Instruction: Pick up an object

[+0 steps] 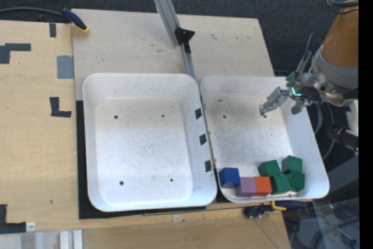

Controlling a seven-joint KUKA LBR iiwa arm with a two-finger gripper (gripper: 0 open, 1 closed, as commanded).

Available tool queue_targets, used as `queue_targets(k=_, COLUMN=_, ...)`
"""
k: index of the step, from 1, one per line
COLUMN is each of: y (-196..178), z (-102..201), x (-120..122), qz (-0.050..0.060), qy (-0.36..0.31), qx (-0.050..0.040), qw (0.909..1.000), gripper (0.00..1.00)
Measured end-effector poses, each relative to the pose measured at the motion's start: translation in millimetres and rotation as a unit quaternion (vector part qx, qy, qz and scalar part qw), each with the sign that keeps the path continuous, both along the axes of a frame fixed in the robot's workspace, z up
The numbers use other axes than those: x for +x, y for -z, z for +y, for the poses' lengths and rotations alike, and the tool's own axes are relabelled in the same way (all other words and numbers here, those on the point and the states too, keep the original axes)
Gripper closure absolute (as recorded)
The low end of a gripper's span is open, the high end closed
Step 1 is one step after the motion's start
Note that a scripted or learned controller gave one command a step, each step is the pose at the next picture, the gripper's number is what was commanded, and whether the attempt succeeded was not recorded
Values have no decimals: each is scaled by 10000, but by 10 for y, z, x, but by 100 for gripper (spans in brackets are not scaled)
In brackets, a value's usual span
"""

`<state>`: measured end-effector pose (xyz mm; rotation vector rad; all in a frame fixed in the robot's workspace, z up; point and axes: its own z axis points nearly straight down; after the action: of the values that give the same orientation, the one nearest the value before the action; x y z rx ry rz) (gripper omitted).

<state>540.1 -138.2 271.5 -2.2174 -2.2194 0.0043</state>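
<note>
The blocks (265,179) are seen clustered at the near edge of the right bin (233,119), well below the tool (269,104). Nothing is gripped; whether the tool is released or clenched cannot be told. The pick is judged not yet begun.

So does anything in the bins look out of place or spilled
Nothing spilled or damaged. The small blocks, blue cube, purple, orange and green ones, sit crowded in the near corner of the right white bin, a few tilted.
</note>
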Motion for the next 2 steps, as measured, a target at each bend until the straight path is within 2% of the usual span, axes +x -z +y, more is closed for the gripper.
queue_targets(k=1, y=-21, z=0, x=7, qz=-19, qy=-6, qx=-4, qw=10000, gripper=0)
queue_targets(k=2, y=439, z=12, x=-69, qz=3, qy=2, qx=-6, qw=10000, gripper=0)
